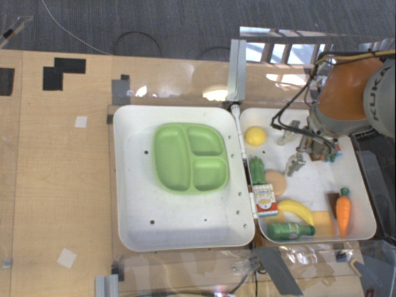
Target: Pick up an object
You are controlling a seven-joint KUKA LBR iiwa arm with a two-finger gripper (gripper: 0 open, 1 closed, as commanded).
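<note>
Right bin (365,184) centre open, toys crowding front edge

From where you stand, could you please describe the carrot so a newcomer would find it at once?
Look in the right bin, at its near right corner. The carrot lies there, orange with a green top, right of the banana: the one orange, tapered item there.

two white bins (133,228), one green plate (189,158), one banana (296,210) (yellow)

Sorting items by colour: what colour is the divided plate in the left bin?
Light green; the divided plate shows best in the camera view.
</note>
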